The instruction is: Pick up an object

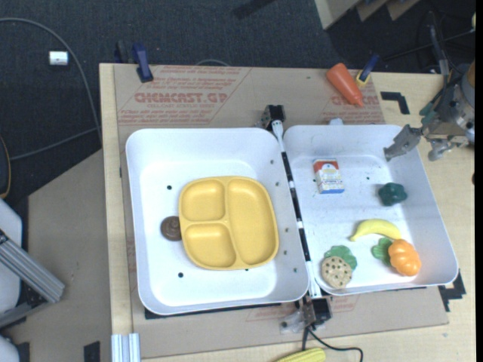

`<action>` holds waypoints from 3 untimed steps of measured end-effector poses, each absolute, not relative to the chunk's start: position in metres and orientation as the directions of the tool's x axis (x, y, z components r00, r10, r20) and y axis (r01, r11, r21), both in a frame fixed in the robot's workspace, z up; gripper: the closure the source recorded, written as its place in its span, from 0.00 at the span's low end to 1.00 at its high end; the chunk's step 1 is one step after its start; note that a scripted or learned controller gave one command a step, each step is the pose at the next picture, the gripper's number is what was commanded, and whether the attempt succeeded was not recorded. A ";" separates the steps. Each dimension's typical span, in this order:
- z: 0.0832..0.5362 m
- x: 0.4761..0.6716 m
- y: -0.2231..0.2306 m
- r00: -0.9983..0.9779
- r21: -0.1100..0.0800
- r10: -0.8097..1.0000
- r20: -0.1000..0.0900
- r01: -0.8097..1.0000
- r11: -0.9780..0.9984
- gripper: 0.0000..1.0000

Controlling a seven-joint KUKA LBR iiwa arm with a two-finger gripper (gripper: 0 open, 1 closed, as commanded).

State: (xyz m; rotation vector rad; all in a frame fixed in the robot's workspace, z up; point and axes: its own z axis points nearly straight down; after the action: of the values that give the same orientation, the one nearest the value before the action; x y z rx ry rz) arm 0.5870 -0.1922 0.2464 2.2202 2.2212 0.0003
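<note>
Your gripper hangs at the far right corner of the right bin, just over its rim, with the grey fingers spread apart and nothing between them. One finger reaches inward over the bin's back edge; the other sits farther right, and the view there is cluttered enough that you should take the exact opening as probably wide rather than certain.

Measure everything from that right bin. The nearest thing to pick is the dark green lump, lying toward the bin's right side, near and forward of the fingers, well apart from the wall. It is roundish, so it has no real long axis and any closing direction should do.

Forward of it lies the banana, its long axis running roughly across the bin from left to right, curved, with the tips drooping toward the bin's front. If you go for it, you would want the fingers closing across that axis.

The small red and white carton stands near the bin's back left, farther from the fingers. The orange fruit and the cookie rest along the front wall.
</note>
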 end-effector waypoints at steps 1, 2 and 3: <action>0.135 0.622 -0.224 0.000 -0.003 1.000 0.000 1.000 0.000 0.00; 0.084 0.596 -0.211 -0.001 -0.002 1.000 0.002 1.000 0.001 0.00; 0.095 0.597 -0.211 -0.001 0.002 1.000 0.000 1.000 0.001 1.00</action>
State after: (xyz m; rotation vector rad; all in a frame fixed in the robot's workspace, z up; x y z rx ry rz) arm 0.5968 -0.2112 0.0951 2.2193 2.2220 0.0024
